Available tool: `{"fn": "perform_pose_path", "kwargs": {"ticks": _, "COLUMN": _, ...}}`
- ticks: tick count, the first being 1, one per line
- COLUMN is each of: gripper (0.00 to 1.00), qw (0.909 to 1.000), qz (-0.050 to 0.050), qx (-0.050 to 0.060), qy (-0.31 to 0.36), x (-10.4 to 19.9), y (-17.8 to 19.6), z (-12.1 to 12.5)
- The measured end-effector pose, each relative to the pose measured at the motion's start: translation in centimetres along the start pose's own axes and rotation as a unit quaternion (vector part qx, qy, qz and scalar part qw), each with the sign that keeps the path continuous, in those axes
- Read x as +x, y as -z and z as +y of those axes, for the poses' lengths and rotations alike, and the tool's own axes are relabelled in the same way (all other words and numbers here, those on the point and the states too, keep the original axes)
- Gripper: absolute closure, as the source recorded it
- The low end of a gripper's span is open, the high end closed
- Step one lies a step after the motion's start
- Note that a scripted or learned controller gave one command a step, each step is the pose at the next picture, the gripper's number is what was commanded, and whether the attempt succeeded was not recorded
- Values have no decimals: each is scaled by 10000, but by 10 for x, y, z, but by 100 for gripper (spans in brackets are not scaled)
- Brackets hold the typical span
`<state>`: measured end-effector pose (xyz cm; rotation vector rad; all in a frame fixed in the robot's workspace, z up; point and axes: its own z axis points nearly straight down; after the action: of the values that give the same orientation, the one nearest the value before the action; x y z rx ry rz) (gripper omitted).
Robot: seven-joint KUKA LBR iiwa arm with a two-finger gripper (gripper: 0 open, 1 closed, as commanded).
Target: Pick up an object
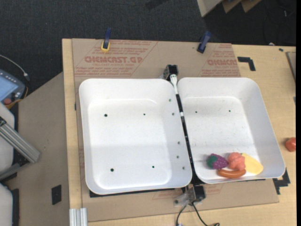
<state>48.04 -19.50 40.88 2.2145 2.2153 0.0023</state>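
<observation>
Toys lie bunched in the camera view, in the near right corner of the right bin [221,93]. There is a purple bunch of grapes [217,161], a pink lump [237,160], a yellow piece [254,165] and an orange sausage [231,173]. The grapes, lump and yellow piece sit in a row, each touching the next. The sausage lies along their near side, just inside the bin's wall. The left bin [127,140] sits beside it, their rims meeting down the middle of the table [155,55].

You cannot tell how the end effector stands, neither how far open it is nor whether it has hold of anything.

These look like small play food, so expect them to be light, stiff and probably hollow. Their smooth rounded skin may squirt out of a pinch that is off centre. Nothing here seems fragile.

The grapes are your best target. They sit at the left end of the cluster with bare bin floor to the left and beyond, so one finger can come down freely there. Their knobbly surface should also give some purchase. Close across the middle of the bunch.

The sausage is narrow enough to span across its width, but the wall just beside it crowds the near finger. The lump is hemmed in on three sides.
</observation>
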Motion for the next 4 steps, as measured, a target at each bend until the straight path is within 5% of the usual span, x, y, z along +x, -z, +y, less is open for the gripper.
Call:
{"fn": "perform_pose_path", "kwargs": {"ticks": 1, "gripper": 100, "qw": 10000, "qz": 24, "qx": 43, "qy": -6, "x": -27, "y": -56, "z": 53}}
{"fn": "perform_pose_path", "kwargs": {"ticks": 4, "gripper": 100, "qw": 10000, "qz": 11, "qx": 6, "qy": 8, "x": -13, "y": -34, "z": 75}}
